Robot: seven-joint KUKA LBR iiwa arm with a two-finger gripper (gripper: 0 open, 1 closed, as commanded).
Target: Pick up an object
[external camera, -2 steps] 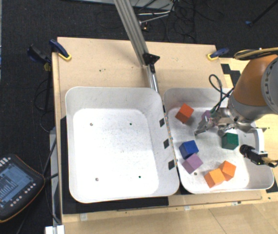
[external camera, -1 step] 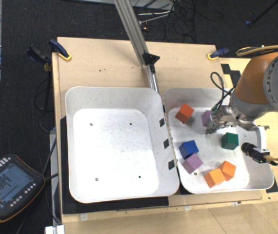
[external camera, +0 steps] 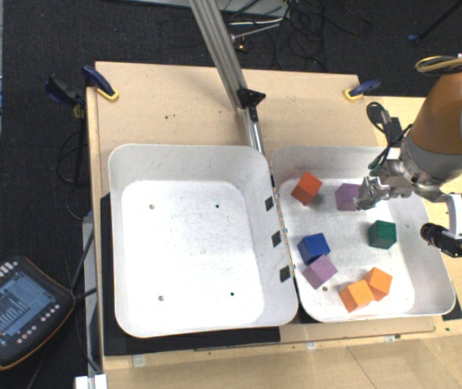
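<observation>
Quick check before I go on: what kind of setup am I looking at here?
Likely a robotics lab test bench: a clamped wooden board carrying two white bins, colored blocks, and a teach pendant beside it.

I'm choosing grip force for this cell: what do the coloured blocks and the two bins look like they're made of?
The blocks, such as the green block and blue block, look like painted wood or hard foam: matte, flat colour, crisp edges, no shine. I can't tell which. The right bin and left bin look like moulded plastic: white, speckled, with rounded corners.

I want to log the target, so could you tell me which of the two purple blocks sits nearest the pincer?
The upper purple block, right beside the pincer; the other purple block lies below the blue block.
</observation>
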